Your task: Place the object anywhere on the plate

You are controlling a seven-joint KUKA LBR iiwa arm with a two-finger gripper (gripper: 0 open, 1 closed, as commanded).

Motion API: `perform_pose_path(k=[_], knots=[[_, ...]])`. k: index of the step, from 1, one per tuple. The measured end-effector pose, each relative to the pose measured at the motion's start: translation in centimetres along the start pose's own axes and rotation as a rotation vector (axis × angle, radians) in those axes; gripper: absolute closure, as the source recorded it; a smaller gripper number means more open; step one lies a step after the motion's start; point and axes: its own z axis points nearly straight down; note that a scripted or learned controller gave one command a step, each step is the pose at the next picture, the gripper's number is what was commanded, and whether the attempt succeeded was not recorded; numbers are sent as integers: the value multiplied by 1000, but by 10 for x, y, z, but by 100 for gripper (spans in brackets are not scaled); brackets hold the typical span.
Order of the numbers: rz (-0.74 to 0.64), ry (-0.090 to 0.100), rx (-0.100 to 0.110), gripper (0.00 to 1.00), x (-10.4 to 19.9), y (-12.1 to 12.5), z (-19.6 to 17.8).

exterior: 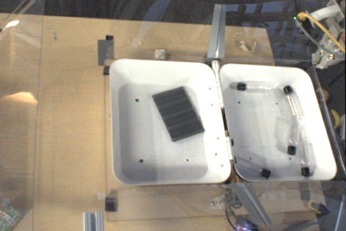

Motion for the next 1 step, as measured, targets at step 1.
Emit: perform_pose_path(k=[1], knots=[[-11, 1, 0, 100, 6, 1, 0]])
